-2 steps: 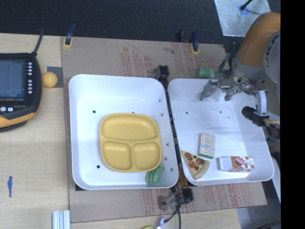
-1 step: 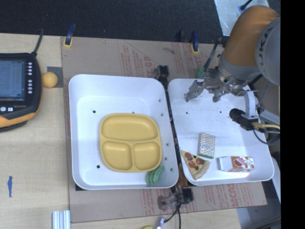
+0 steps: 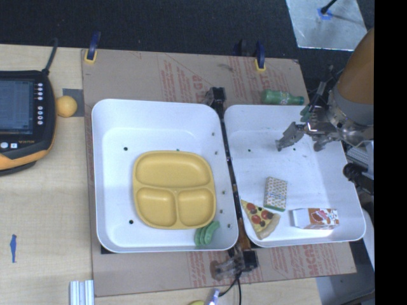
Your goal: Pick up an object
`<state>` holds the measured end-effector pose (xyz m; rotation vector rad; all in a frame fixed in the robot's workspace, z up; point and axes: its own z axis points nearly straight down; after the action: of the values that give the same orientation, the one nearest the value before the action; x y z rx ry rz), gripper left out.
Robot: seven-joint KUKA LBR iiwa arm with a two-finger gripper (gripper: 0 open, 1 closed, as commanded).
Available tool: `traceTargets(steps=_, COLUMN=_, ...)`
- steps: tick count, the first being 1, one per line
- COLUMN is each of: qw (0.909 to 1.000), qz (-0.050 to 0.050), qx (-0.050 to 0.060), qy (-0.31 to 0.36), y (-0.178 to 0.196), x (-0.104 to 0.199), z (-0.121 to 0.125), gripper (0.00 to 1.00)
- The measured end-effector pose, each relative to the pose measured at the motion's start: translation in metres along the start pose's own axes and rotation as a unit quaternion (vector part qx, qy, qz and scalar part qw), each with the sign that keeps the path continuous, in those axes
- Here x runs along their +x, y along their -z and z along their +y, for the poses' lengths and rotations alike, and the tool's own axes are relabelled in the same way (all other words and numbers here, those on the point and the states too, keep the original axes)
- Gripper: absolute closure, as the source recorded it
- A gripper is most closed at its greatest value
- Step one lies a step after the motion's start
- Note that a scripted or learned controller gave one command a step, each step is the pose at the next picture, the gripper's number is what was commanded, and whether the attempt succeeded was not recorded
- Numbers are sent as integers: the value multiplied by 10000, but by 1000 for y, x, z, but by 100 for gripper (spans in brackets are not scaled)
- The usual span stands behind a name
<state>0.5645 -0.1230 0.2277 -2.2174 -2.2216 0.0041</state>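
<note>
- My gripper (image 3: 304,136) hangs over the upper part of the right bin (image 3: 356,230), with the arm coming in from the right edge.
- Fingers look spread: one dark tip (image 3: 284,140) points out to the left, the other sits lower right of it, and I see bare white bin floor between them. Nothing is held and nothing is touched that I can make out.
- Candidates for the pick all lie below the gripper, toward the near rim of the same bin.
- Nearest is a small patterned packet (image 3: 275,193), below and slightly left of the fingertips, well apart from them.
- A pizza-slice toy (image 3: 259,218) lies further down and left, against the bin's left wall, just beside the packet's lower corner.
- A small carton (image 3: 315,218) with a red-brown print lies on its side below the gripper, near the bottom rim.
- Across the divider to the gripper's left, the left bin (image 3: 105,170) holds a yellow divided tray (image 3: 173,188) and a green object (image 3: 206,234) at the tray's lower right corner.
- A green bottle (image 3: 283,97) lies outside the bins, just above and left of the gripper.
</note>
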Motion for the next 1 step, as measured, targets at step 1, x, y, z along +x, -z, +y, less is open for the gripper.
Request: traceTargets(steps=1, qw=10000, qz=-2, qx=3, qy=11, y=-64, x=27, z=-54, gripper=0)
